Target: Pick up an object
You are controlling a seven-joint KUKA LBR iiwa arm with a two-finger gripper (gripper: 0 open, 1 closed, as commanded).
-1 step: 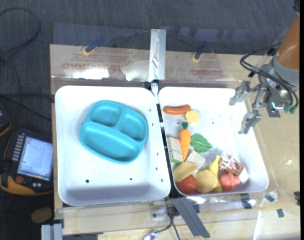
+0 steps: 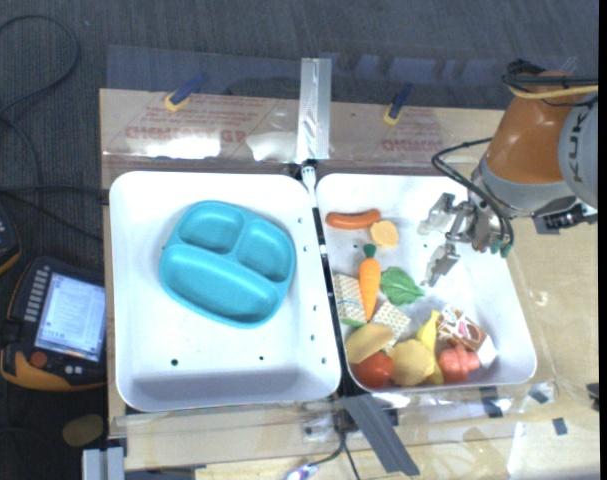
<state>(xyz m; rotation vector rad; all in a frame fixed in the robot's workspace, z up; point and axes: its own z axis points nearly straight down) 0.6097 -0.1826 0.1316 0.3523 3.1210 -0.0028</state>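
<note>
The gripper (image 2: 442, 236), fingers spread and empty, hovered over the right bin (image 2: 503, 298) just right of the toy carrot (image 2: 368, 288), which it would best straddle along its narrow width, clear of the green leaf (image 2: 401, 286).

Bright, even overhead light (slightly soft focus) glares off the clear sheet (image 2: 223, 128).

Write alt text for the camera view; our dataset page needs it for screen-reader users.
A grey robot arm's open gripper hangs over the right white bin, above toy food: a carrot, sausage and green leaf. The left bin holds a blue divided plate.
</note>
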